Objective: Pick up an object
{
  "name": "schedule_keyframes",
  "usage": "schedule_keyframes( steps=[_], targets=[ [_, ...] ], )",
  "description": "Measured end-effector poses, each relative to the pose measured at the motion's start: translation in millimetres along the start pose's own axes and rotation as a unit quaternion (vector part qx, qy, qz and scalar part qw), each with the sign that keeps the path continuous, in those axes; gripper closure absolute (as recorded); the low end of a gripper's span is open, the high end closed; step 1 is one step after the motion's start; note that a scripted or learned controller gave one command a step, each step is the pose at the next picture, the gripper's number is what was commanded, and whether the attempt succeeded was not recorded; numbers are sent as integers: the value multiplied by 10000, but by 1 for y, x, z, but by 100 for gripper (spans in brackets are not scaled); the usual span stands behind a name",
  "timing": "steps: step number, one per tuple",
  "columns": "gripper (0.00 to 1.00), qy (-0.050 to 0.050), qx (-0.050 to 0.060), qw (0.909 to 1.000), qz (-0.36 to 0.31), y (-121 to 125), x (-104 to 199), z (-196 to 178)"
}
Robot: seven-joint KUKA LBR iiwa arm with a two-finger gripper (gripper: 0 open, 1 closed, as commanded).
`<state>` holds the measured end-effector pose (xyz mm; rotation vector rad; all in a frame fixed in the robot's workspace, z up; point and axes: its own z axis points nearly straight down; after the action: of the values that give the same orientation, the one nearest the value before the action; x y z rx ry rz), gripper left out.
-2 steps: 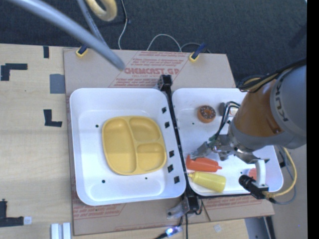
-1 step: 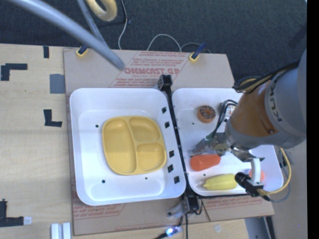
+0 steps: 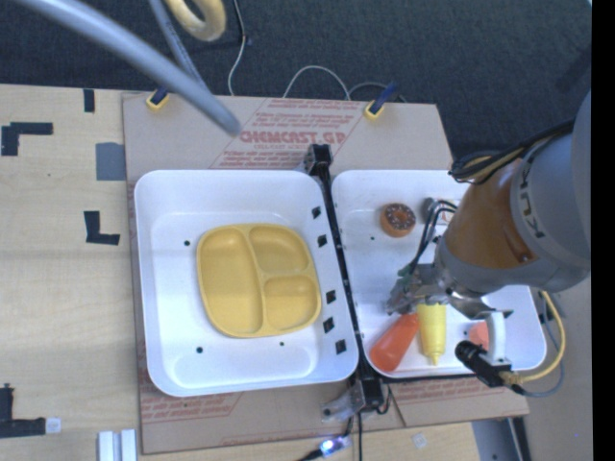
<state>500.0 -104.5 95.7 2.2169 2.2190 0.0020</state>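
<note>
Glossy yellow three-compartment tray (image 3: 258, 279)

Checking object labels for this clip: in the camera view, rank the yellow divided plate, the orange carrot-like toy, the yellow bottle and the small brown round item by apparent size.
1. yellow divided plate, by far the largest
2. orange carrot-like toy and yellow bottle: similar, and the arm partly hides them, so not ranked
3. small brown round item, the smallest

Bright, even overhead light fills the frame. The 2 white bins (image 3: 154, 257) are nearly washed out at centre, with soft shadows along their inner walls. The upper band is dark. Detail is slightly soft and grainy throughout.
</note>
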Motion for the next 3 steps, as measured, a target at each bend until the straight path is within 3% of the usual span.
schedule_keyframes(
  steps=[2, 3],
  targets=[
    [100, 6, 3, 10000, 0, 8, -13, -109],
    [100, 11, 13, 10000, -3, 9, -13, -135]
  ],
)
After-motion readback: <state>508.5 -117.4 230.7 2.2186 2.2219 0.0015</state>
